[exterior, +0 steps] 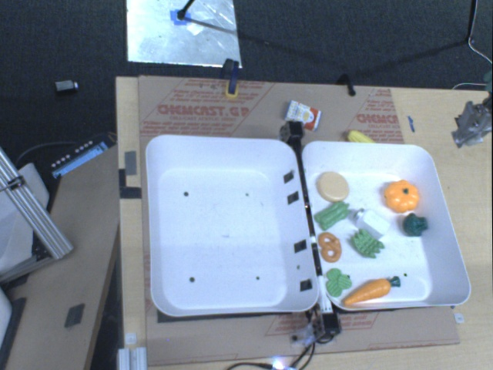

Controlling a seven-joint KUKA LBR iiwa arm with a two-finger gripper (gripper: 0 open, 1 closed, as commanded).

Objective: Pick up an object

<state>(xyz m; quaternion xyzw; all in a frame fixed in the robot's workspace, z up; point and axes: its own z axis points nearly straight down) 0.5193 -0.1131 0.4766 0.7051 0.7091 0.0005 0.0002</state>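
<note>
The right bin (443, 230) holds several toy foods: a round beige biscuit (333, 185), an orange pumpkin (402, 196), a dark green broccoli (415, 224), a green pea pod (332, 214), a small white bottle (370, 223), a green leafy piece (367, 243), a pretzel (330, 246), a green lettuce piece (337, 281) and a carrot (370, 290). My gripper (471, 123) is a grey shape at the right edge, above and outside the right bin's far right corner, well apart from every object.
The left bin (223, 222) lies beside the right one. Behind the bins, on the cardboard, sit a yellow banana (359, 137) and a small white and orange carton (302, 114). A shiny metal plate (181, 21) lies on the dark floor beyond.
</note>
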